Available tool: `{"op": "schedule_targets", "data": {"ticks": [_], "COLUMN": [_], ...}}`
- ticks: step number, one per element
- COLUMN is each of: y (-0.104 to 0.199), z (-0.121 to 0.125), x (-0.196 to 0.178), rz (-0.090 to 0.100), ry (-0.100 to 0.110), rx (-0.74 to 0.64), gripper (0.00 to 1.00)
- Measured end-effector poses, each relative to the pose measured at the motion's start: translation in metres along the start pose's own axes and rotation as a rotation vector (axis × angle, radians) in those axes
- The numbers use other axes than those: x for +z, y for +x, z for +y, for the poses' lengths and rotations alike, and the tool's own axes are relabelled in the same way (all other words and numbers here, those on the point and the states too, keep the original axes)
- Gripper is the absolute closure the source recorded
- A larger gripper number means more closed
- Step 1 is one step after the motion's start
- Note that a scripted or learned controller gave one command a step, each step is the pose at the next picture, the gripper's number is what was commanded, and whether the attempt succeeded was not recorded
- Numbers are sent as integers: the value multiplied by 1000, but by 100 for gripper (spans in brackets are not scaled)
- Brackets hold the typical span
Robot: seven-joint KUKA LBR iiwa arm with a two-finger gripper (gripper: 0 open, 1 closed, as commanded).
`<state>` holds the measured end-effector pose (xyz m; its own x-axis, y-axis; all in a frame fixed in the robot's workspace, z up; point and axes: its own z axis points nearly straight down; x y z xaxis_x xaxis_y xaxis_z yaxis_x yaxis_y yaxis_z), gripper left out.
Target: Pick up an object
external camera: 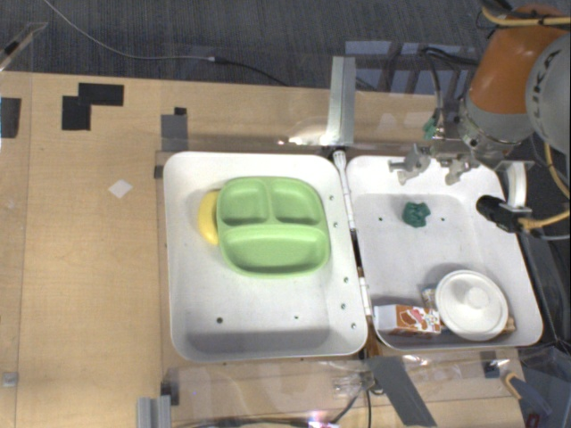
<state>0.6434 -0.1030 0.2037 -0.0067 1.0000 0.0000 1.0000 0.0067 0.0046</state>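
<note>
Gripper (431,165) hangs empty, fingers spread, over right bin's (526,266) far edge; green lump (416,213) lies just nearer the camera, slightly left, small and roundish.

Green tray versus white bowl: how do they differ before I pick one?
The green tray is broad, flat and split into compartments; the white bowl is round and smaller. The tray lies in the left bin, over a yellow thing; the bowl sits in the right bin, beside a brown packet.

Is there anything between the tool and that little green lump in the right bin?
No. In the camera view, bare white bin floor separates the tool from the green lump.
</note>
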Motion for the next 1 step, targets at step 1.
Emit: {"op": "schedule_targets", "data": {"ticks": [1], "y": [-21], "z": [-13], "x": [117], "rz": [-1], "ry": [-2], "rx": [64], "gripper": [0]}}
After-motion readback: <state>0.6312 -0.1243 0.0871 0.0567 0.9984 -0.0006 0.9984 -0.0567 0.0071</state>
